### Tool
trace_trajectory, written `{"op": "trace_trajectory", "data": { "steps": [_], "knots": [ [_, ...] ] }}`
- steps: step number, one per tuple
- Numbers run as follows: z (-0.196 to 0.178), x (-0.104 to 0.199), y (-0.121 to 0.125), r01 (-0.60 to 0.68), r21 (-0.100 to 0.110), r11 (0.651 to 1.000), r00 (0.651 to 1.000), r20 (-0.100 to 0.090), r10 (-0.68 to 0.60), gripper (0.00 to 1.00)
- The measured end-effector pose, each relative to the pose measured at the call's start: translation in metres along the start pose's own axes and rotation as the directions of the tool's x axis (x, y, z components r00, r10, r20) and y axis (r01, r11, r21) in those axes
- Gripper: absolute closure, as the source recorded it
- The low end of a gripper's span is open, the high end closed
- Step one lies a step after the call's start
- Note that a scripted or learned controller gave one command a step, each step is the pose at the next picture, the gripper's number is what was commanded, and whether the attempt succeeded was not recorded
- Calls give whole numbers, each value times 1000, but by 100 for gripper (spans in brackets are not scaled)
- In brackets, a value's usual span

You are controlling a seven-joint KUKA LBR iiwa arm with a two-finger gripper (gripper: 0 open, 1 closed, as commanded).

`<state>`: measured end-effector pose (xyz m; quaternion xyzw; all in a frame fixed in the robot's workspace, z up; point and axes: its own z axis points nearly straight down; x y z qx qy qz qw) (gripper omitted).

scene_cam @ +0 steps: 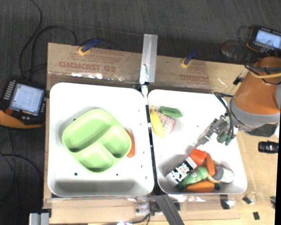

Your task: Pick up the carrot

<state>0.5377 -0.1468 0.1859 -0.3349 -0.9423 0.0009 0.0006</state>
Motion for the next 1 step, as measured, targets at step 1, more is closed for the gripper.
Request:
{"op": "trace_trajectory", "data": {
  "steps": [1],
  "knots": [
    [55, 53, 21, 166, -1, 986, 986, -3, -166, 100]
  ]
}}
